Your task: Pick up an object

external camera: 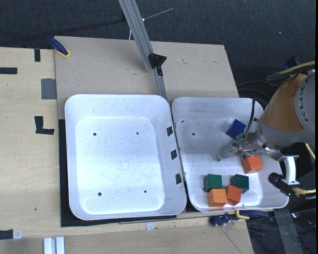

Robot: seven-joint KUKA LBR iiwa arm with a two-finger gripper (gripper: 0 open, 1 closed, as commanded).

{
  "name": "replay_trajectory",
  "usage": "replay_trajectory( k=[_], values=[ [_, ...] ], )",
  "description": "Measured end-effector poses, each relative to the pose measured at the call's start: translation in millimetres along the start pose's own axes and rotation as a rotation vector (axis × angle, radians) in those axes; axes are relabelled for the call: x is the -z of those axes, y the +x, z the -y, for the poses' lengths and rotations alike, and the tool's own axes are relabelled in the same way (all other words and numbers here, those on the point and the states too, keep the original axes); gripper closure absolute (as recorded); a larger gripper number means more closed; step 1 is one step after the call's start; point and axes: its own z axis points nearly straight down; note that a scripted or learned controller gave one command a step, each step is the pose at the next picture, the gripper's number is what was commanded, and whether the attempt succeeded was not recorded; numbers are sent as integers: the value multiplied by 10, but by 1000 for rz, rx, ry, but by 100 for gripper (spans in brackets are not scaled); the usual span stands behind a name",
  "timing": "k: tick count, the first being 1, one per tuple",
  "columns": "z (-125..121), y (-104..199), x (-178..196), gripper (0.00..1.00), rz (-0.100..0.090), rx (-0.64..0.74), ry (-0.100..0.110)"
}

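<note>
No readable text, labels or numbers.

The grey arm [302,107] reaches in from the right, its orange band [281,110] sitting up and to the right of the gripper [234,148]. The wrist bends downward and leftward from that band. The gripper points left at a low slant, its slim metal fingers [225,153] stretching away from the wrist.

Two white bins [74,110] — three orange blocks [252,164], two green [213,181], one blue [235,128].
</note>
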Motion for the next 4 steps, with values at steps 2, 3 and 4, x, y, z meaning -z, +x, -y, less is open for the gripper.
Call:
replay_trajectory(
  k=[2,3,4],
  values=[
    [32,-34,529,100,1,-1,-5],
    [13,-140,1081,100,3,-1,-7],
    [4,-138,1384,100,1,0,-5]
  ],
)
